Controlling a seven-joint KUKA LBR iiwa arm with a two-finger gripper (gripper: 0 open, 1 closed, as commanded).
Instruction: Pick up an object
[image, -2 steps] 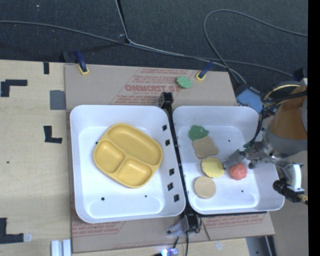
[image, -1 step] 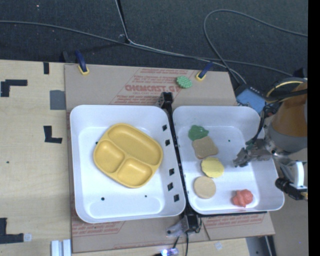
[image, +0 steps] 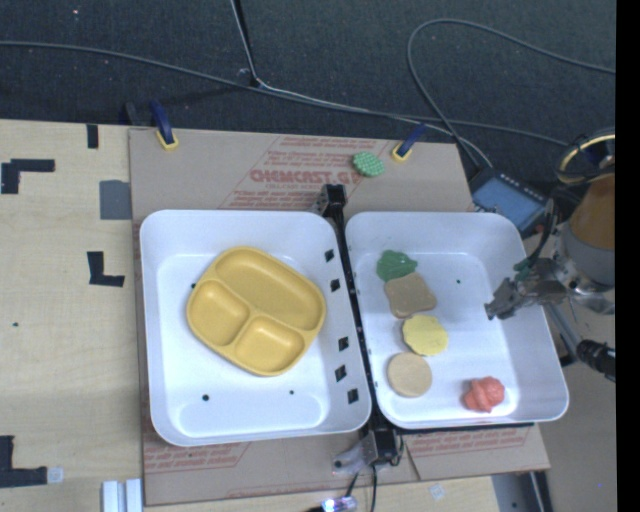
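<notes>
The end effector (image: 503, 303) hangs over the right edge of the right bin (image: 520, 250), its dark fingers pointing left into the bin; whether they stand wide or narrow cannot be told, and nothing shows between them. The nearest piece is a red-orange lump (image: 484, 394) in the bin's near right corner, apart from the end effector. Farther left, a column of flat pieces runs down the bin: a green piece (image: 395, 265) at the top, a tan square piece (image: 410, 296) touching just below it, then a yellow round piece (image: 425, 335), then a beige round piece (image: 409, 375). The left bin (image: 160, 330) holds a yellow divided plate (image: 256, 310), lying tilted. Beyond the bins, a small green piece (image: 368, 164) lies on the cardboard sheet (image: 220, 170) covering the worktop (image: 60, 330).
</notes>
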